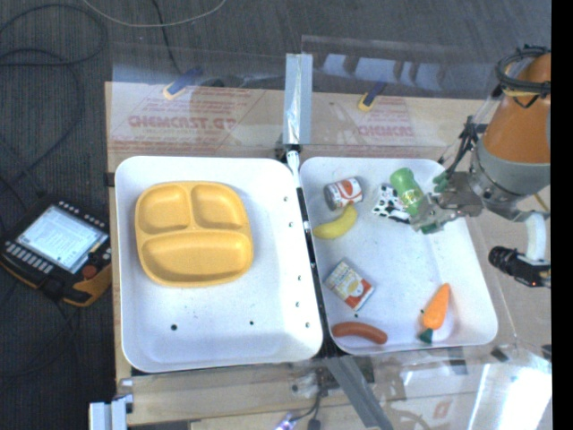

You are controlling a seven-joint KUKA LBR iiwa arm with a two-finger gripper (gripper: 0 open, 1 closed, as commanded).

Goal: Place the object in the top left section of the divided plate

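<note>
Camera view from above, at a slant: wooden table carrying two shallow white bins side by side, left bin and right bin, touching along the middle seam. Off the table's left edge, on dark floor, a pendant with a lit screen. Inside the left bin, toward its upper left, a yellow divided plate, lying flat, with two small sections on top and one wide section below; top left section bare. Reaching in from the right over the right bin's upper right corner, grey arm with an orange band, wrist pointing toward the bin's upper part. Jaws low over the bin floor just right of a green bottle; whether clenched, released or grasping cannot tell, and contact with the bottle too blurred to judge. All loose things in the right bin, well apart from the plate. Bottle near the upper rim, tilted, just beside a black-and-white spotted toy on its left. Further left, a red-and-white can on its side, with a banana just below it, close to the left wall. Near the bin's middle, a small carton. Along the lower rim, a sausage, and to its right a carrot with green top pointing down.
</note>
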